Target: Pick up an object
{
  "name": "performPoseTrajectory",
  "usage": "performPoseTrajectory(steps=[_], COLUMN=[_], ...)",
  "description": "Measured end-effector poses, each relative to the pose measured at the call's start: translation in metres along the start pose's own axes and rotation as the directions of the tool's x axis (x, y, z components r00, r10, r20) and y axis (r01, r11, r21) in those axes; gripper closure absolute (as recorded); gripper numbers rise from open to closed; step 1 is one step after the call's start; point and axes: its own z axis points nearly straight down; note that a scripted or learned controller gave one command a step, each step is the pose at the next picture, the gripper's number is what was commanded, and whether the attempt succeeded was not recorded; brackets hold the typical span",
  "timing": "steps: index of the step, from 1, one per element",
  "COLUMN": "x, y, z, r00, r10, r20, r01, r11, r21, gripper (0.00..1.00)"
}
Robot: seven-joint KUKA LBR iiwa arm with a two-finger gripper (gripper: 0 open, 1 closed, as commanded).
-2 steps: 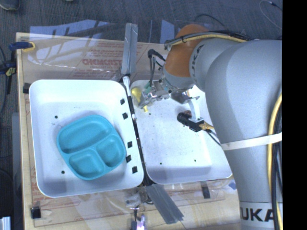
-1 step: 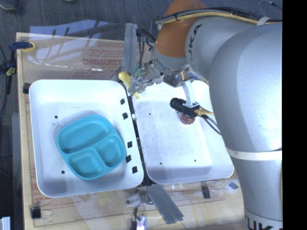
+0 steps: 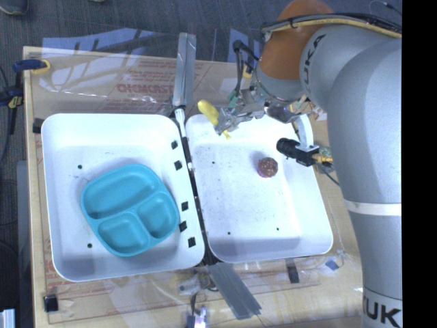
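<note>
My gripper (image 3: 225,124) hangs over the far left corner of the right bin (image 3: 311,241). A yellow banana-shaped object (image 3: 207,111) sticks out to the left of the fingers, and a small yellow tip shows just below them, so the fingers are shut on it. The object sits at about the height of the bin's rim. A small round reddish-brown object (image 3: 268,167) lies on the floor of the right bin, to the right of and nearer than the gripper.
A blue divided plate (image 3: 128,209) lies in the left bin (image 3: 61,149). The grey arm with its orange band (image 3: 293,46) covers the far right of the bench. A black cable part (image 3: 295,150) hangs over the right bin's right side.
</note>
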Motion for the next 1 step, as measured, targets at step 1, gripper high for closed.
performPoseTrajectory(steps=[1], x=[-0.0255], y=[-0.1373], z=[0.026], r00=[0.968], r10=[-0.252], r20=[-0.001], r01=[0.252], r11=[0.968], r21=[0.002], gripper=[1.0])
